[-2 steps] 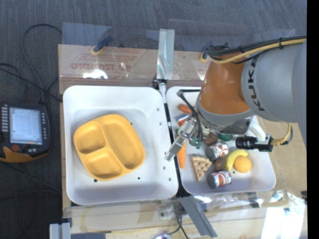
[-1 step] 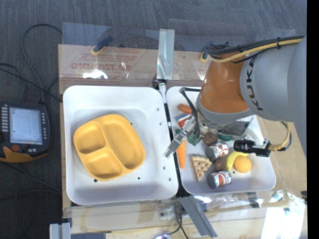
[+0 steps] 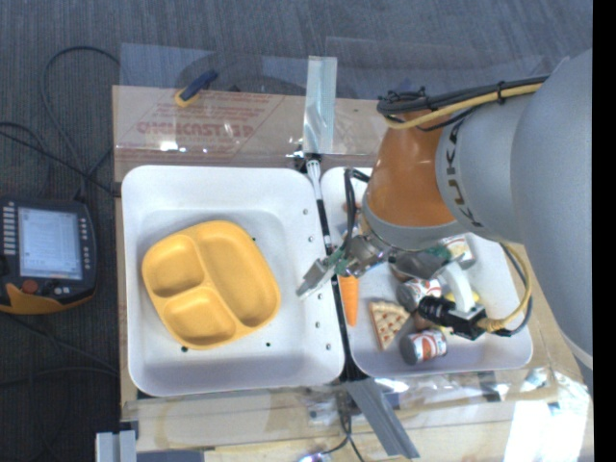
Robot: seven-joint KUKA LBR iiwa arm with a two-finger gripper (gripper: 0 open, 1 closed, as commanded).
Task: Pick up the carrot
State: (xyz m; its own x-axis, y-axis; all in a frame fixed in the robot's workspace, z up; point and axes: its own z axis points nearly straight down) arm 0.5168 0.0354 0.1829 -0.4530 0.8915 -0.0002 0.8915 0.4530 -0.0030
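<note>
One carrot (image 3: 348,299) lay in the right bin (image 3: 500,354) against its left wall, long axis running near-to-far, directly beneath the tool (image 3: 332,269), whose fingers stood spread apart around its upper end.

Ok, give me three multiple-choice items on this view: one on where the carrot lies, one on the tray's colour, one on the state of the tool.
1. Where does the carrot lie?
A. In the left bin, on the tray
B. In the right bin, by its left wall
C. On the bench outside both bins

2. What colour is the compartment tray in the left bin?
A. Yellow
B. Blue
C. Red

3. What is the state of the tool?
A. Clamped on the carrot, lifted high
B. Gripping the can
C. Low by the wall between the bins, just above the carrot's top end

Key: 1 B, the carrot rests inside the right bin next to the cracker. 2 A, the tray is plainly yellow. 3 C, the tool sits at the divider, nothing seen between its fingers.
</note>
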